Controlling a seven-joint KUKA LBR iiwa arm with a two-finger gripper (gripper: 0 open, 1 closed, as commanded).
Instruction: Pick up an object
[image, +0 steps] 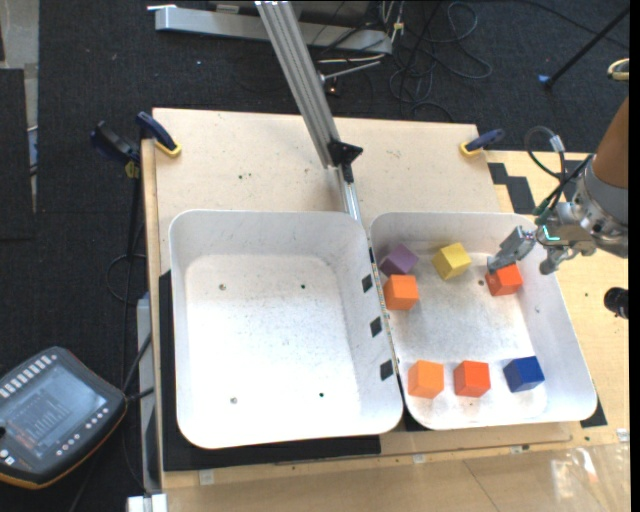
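The gripper (533, 250) is shown with fingers spread apart, grasping nothing; the red cube (504, 279) lies just below the left fingertip. A light, rigid, smooth block is judged, best clamped across opposite flat faces.

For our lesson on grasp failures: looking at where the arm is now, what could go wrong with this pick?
1. The gripper sits at the red cube, which lies near the right bin's wall; the jaws might strike that wall.
2. Contact looks off-centre, so the cube may get pushed away rather than lifted.
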